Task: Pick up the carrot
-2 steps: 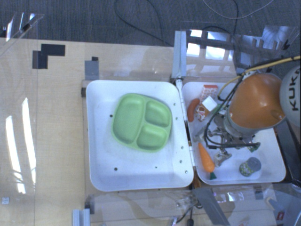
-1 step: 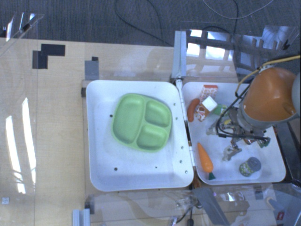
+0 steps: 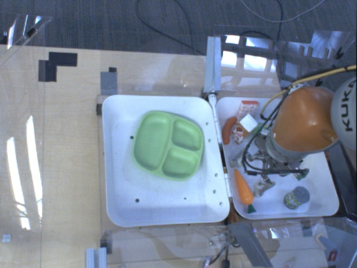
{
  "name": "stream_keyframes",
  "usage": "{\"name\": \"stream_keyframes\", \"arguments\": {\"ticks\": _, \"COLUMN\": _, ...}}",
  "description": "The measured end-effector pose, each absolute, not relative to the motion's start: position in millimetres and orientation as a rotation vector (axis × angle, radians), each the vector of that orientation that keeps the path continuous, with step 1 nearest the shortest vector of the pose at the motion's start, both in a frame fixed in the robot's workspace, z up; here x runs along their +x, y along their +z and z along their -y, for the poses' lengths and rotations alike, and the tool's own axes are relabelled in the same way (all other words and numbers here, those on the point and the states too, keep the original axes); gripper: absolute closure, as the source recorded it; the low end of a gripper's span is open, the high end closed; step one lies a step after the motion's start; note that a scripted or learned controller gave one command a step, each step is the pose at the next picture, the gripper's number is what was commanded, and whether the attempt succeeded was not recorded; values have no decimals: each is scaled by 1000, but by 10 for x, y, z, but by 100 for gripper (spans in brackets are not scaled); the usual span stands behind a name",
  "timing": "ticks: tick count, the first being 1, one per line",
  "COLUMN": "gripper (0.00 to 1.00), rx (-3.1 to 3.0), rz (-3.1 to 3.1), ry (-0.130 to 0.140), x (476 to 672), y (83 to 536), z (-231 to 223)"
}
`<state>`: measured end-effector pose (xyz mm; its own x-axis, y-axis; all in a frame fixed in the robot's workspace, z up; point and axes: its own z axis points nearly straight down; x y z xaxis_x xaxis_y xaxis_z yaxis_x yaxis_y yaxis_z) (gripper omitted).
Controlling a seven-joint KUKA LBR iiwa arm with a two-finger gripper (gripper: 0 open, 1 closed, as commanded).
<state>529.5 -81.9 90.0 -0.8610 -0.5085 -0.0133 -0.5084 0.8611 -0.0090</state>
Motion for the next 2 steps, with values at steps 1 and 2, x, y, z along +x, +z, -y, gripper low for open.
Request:
{"name": "stream_keyframes", "arguments": {"ticks": 1, "gripper": 0, "rx": -622, "rz": -3070, "ry": -1, "x": 5217, "y": 1084, "z": 931}}
{"name": "stream_keyframes", "arguments": {"ticks": 2, "gripper": 0, "rx": -862, "rz": -3009, "ry": -7, "x": 5190, "y": 899, "z": 827}}
